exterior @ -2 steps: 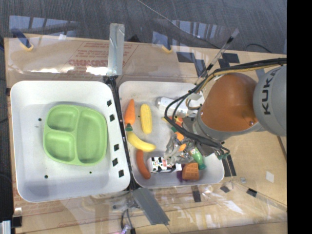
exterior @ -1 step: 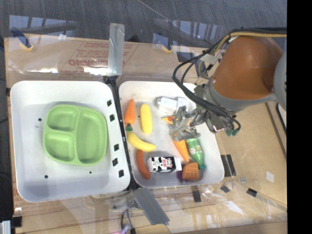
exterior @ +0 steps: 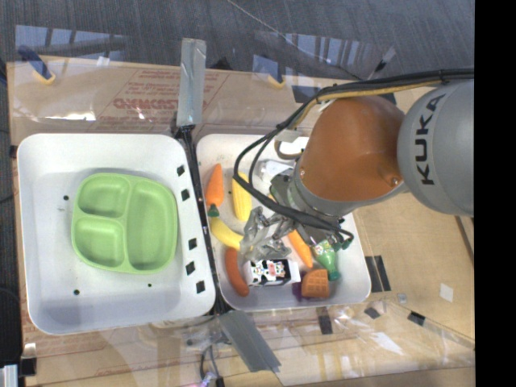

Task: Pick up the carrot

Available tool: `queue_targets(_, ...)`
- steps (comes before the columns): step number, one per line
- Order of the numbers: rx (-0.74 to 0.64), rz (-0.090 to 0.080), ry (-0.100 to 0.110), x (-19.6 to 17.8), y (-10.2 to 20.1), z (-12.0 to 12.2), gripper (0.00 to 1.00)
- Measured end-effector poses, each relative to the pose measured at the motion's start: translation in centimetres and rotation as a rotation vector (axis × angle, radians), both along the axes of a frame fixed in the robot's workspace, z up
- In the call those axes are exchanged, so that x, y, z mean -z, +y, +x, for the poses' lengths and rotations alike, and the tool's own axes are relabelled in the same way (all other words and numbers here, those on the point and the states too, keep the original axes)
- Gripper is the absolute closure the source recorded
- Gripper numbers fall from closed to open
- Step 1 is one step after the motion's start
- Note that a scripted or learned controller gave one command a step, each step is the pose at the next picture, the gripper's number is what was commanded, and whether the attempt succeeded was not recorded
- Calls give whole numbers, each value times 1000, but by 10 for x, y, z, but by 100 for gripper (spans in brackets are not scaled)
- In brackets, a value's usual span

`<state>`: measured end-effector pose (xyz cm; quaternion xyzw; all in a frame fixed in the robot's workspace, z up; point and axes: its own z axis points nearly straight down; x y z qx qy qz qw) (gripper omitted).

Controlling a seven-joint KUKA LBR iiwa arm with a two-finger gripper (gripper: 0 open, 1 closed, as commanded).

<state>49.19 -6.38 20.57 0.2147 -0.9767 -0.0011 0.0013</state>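
Observation:
An orange carrot (exterior: 214,185) with a small green stub lies lengthwise along the left wall of the right bin (exterior: 355,285). A second orange carrot-like piece (exterior: 301,249) with a green leafy end lies slanted under the arm's wrist. My gripper (exterior: 263,232) is low in the middle of the right bin, between these two, just right of a yellow banana (exterior: 225,233). The orange wrist band hides much of the bin's back half. Nothing is seen held in the gripper.
In the right bin also lie a yellow corn cob (exterior: 240,199), a red sausage (exterior: 236,272), a black-and-white carton (exterior: 269,272) and a brown waffle-like piece (exterior: 316,284). The left bin (exterior: 40,216) holds a green divided plate (exterior: 126,222).

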Motion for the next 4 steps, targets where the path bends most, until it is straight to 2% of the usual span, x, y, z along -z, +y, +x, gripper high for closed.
queue_targets(1, 65, -2, -6, -28, -20, 98, 100)
queue_targets(2, -222, -2, -4, -32, -133, 132, 100)
queue_targets(3, -385, 6, 5, 77, -89, 33, 100)
queue_targets(4, -139, -2, -9, -13, -48, 53, 100)
